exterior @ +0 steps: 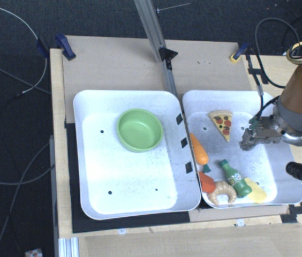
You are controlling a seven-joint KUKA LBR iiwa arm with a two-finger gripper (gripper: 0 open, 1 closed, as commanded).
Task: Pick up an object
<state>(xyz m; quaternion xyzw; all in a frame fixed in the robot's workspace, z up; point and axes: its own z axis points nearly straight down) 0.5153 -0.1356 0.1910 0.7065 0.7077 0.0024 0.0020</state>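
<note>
Two shallow white bins sit side by side on the bench, touching along their inner edges. The left bin (95, 197) holds a green bowl (140, 129), upright, toward its 12 o'clock end and a little right of centre.

The right bin (204, 101) holds the toy food. A pizza slice (221, 123) lies flat at about 12 o'clock, tip pointing to 6. A carrot (198, 149) lies along the 9 o'clock wall, long axis running roughly 11 to 5. The rest is bunched at the 6 o'clock end: a green bottle (234, 179) lying on its side, neck toward 11; a croissant (223, 192) just below and left of it, touching or nearly so; a red piece (206, 182), possibly a tomato or pepper, against the croissant's 10 o'clock side; and a yellow piece (257, 191) beside the bottle's base at 4 o'clock, too blurred to name.

The grey arm with its orange band enters from 3 o'clock. The gripper (250, 141) hangs over the right bin's 3 o'clock side, just right of the pizza slice and apart from it. Whether it stands wide or narrow I cannot tell, as it reads as one dark mass; nothing is seen in its grasp.
</note>
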